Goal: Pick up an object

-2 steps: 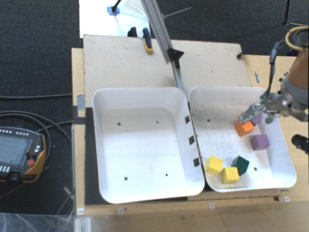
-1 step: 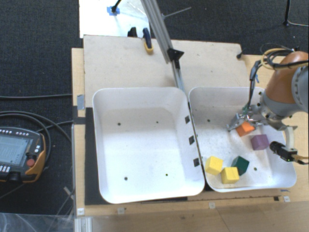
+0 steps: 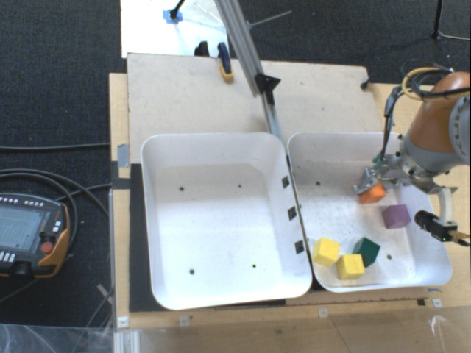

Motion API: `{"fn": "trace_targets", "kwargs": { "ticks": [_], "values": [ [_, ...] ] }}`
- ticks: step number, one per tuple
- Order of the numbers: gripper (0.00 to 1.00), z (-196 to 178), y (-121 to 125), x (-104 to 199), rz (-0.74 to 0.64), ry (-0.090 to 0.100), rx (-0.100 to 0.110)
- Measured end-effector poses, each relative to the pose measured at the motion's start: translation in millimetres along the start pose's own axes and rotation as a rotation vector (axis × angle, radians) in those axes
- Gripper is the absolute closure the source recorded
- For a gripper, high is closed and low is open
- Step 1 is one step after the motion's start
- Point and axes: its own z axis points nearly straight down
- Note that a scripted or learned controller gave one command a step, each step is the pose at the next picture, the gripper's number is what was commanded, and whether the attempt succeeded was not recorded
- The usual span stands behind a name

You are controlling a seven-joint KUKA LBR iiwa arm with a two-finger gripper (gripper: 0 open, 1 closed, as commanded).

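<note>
An orange block point(image 3: 373, 193) lies in the right bin point(image 3: 331, 153), toward its far right part, on the speckled white floor. It is small and bright, and just its near-left part shows, since the claw point(image 3: 370, 181) sits right over it and covers the rest. The metal tips of the claw appear to touch the block's top and sides, but the slanted view does not let me tell how wide the claw stands, nor whether the block is truly clamped or simply lies under it.

Just near-right of the orange block rests a purple block point(image 3: 396, 215), apart from it. Nearer still, along the bin's near edge, sit two yellow blocks point(image 3: 326, 251) with a dark green block point(image 3: 367, 250) touching the right one.

The arm point(image 3: 434, 134) comes in from the right, its far side cut off by the picture's edge. The left bin point(image 3: 158, 197) stands beside the right one on the bench point(image 3: 191, 94).
</note>
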Motion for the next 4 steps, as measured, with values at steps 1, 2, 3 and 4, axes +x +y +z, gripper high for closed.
{"fn": "trace_targets", "kwargs": {
  "ticks": [1,2,3,4],
  "values": [
    [1.00,-73.8,18.1,87.2,-0.009,0.003,-0.006],
    [1.00,-89.4,37.7,153.1,-0.008,0.005,0.000],
    [1.00,-88.6,59.0,218.5,-0.008,0.005,0.001],
    [1.00,-88.2,32.0,232.5,-0.002,0.001,0.005]
  ]
}}
